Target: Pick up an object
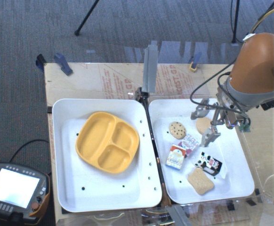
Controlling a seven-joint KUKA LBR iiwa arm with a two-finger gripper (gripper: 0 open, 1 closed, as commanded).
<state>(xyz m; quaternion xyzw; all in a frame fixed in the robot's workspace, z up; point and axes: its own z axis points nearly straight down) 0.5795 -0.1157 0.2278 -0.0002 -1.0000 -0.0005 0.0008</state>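
Observation:
In the right bin (236, 173) lie several small food items: a chocolate-chip cookie (177, 130), a pale round biscuit (203, 125), a small pink-and-white packet (190, 142), a red-and-white carton (175, 157), a black-and-white cow-print packet (209, 163) and a slice of toast (200, 181). My gripper (205, 125) hangs over the back of this bin, fingers spread apart, one fingertip (197, 112) behind the pale biscuit and the other (210, 137) in front of it. Nothing is held between them.
The left bin (71, 192) holds a yellow divided plate (108, 141). A metal post (149, 74) stands behind the seam between the bins. A tablet-like pendant (15, 189) lies on the floor at lower left. Clamps sit on the bench's back edge.

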